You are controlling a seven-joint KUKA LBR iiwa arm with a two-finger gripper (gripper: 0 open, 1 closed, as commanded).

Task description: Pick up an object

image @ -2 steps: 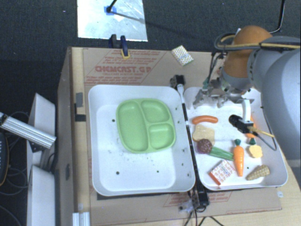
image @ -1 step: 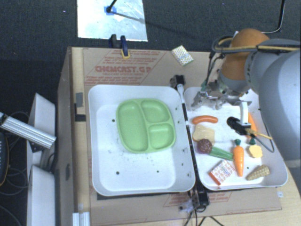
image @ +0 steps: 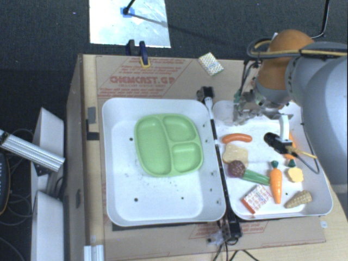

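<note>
The right bin holds several toy foods. Among them are an orange sausage, a pale bread slice, a dark red round piece and a green stick. There are also a carrot, a red and white packet, a yellow piece and a waffle cone. My gripper hangs over the bin's far left corner, just beyond the sausage, with nothing seen in it.
The left bin carries a green divided plate. A small patterned block lies on the cardboard behind the bins, and a blue and yellow clamp sits at the bench's far edge. The grey arm covers the right bin's far right side.
</note>
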